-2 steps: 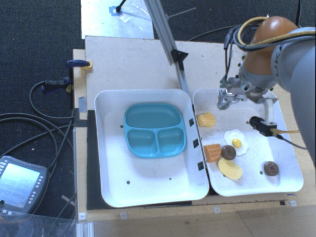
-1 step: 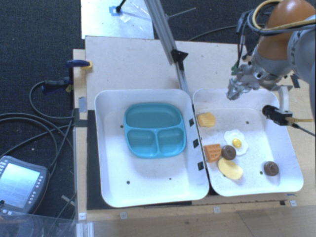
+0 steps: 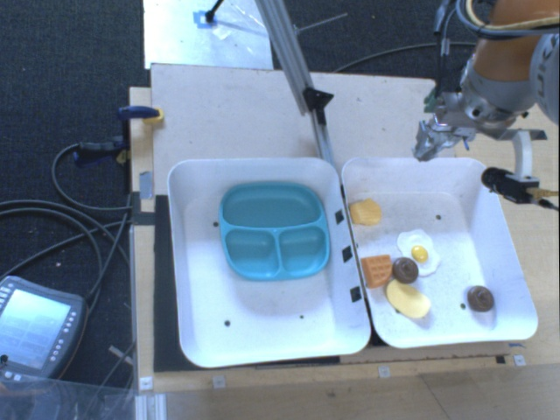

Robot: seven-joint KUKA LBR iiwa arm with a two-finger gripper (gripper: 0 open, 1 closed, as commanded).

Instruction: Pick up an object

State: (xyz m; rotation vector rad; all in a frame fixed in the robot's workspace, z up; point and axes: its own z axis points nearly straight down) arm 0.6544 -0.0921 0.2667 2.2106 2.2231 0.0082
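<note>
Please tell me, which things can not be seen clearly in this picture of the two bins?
- Gripper: small and blurred over the right bin's far rim; finger state unreadable.
- Arm: cut off by the top and right edges.
- Brown round piece: too small to identify; overlaps the orange block.
- Second brown piece: too small to identify.

Right bin (image 3: 503,234) holds a fried egg (image 3: 418,251) mid-floor, an orange cracker (image 3: 377,269), and a brown donut (image 3: 479,298) near its front-right corner.
</note>
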